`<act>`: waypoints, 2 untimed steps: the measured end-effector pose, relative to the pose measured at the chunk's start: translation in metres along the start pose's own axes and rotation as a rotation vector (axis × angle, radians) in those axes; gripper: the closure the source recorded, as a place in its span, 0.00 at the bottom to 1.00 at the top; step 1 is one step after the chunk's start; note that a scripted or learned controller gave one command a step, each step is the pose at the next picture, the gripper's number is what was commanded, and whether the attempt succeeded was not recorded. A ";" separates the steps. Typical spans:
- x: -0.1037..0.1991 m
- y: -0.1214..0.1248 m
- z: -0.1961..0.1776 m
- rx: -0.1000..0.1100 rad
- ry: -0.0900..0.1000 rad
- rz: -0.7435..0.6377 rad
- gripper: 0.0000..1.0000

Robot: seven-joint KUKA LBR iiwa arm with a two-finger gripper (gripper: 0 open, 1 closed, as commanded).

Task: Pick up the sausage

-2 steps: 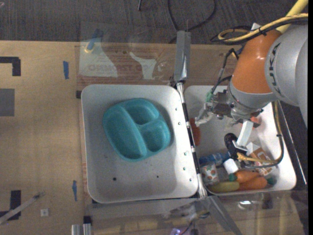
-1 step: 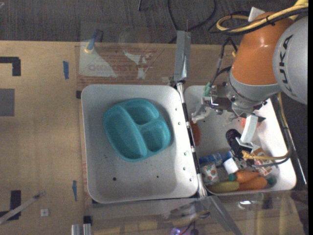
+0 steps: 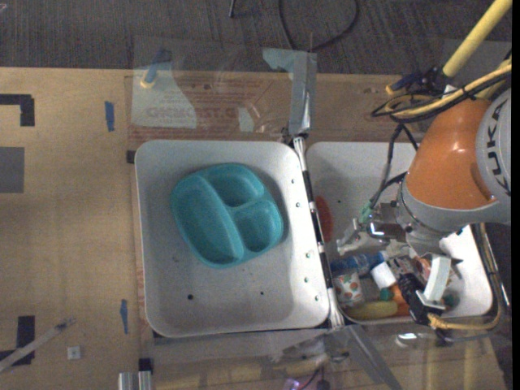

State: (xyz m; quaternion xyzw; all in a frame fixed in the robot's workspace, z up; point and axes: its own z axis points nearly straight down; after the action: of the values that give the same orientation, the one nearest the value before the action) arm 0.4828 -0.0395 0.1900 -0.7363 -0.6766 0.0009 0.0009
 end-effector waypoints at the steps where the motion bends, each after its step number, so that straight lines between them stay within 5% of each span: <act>1: 0.046 -0.007 0.006 0.001 0.001 -0.194 0.00; 2: -0.030 -0.001 0.006 -0.002 0.000 -0.252 0.00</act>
State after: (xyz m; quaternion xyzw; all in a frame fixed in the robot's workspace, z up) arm 0.4792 -0.0695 0.1842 -0.6455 -0.7638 0.0001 0.0000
